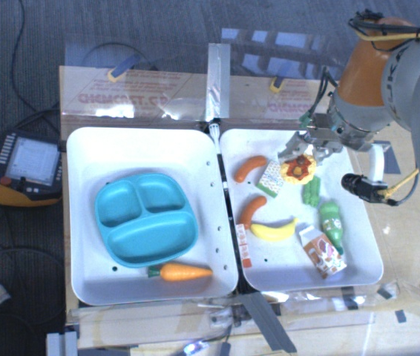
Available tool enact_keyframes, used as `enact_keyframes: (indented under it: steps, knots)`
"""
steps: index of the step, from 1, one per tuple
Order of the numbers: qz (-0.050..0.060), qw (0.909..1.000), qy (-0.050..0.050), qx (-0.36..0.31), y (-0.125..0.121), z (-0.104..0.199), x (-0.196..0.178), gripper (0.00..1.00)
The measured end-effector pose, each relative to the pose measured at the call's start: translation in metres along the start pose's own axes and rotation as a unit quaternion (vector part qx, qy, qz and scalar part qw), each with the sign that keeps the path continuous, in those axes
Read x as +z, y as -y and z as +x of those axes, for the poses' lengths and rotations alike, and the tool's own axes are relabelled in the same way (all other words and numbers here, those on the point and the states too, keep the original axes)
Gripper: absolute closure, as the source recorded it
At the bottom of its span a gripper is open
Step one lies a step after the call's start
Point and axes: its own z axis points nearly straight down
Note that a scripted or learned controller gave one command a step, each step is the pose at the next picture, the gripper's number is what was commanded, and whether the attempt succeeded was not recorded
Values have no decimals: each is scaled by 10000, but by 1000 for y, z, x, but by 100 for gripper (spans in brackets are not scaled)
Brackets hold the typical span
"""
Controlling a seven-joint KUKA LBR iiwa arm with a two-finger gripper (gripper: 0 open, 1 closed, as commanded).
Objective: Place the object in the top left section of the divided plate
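You have the gripper point(304, 145) low over the back of the right bin point(358, 269), right above the red-and-yellow toy point(298, 168) and just beside the white box point(271, 177), and from this slanted view you cannot tell how the pincer stands or whether it has anything (the wrist hides it). Judging by that position, the red-and-yellow toy is the likely target, chosen perhaps because it sits on top of the clutter. The blue divided plate point(148, 219) waits in the left bin point(84, 199), its top left section bare, with a carrot point(182, 272) lying just beside its near edge, so the carry must cross the rim between the bins
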Motion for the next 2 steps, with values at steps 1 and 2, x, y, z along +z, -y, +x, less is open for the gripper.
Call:
enact_keyframes:
  steps: [1,2]
  knots:
    - [-13,9996,-26,298,57,2,105,100]
    - [-97,9895,-36,1441,103,-2,107,100]
